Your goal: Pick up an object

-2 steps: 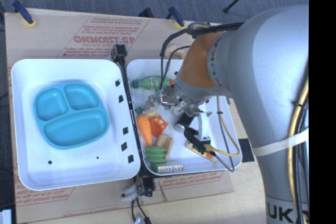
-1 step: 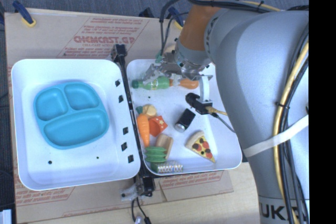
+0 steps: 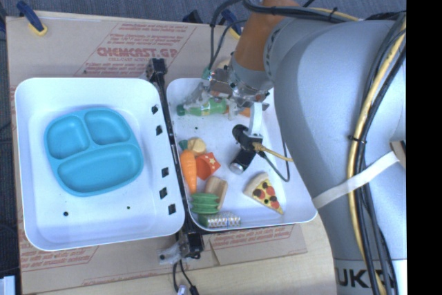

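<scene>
Green bottle (image 3: 205,108) lies flat, long axis left-right, beneath the gripper (image 3: 219,97).

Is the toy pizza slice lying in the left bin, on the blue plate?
No, the pizza slice lies in the right bin, while the blue plate sits in the left bin.

Divided plate (image 3: 93,152) in left bin (image 3: 27,169); carrot (image 3: 188,170), pizza slice (image 3: 264,191) in right bin (image 3: 293,200).
</scene>
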You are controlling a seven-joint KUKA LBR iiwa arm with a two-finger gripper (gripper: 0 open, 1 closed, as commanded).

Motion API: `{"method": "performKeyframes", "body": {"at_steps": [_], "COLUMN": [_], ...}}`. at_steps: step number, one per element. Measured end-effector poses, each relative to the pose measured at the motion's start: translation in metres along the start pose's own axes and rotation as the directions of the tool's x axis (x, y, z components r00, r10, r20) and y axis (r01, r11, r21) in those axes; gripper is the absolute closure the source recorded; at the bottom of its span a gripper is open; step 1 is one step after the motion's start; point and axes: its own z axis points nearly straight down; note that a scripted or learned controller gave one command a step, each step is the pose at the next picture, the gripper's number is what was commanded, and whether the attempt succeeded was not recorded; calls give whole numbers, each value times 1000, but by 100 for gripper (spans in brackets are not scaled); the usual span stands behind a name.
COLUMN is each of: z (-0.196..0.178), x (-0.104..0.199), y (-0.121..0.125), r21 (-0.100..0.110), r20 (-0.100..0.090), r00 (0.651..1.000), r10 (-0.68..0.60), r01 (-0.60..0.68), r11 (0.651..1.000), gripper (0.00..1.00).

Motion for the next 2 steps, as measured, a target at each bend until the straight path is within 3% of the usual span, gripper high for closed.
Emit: {"method": "performKeyframes", "body": {"at_steps": [1,2], "z": [1,6], "x": [13,-50], "y": [-4,-63], "r21": [-2,7], "r20": [5,8], "r00": [990,989], "r10": [138,146], "r01": [-138,-146], "r11": [990,989], "gripper": [0,0]}}
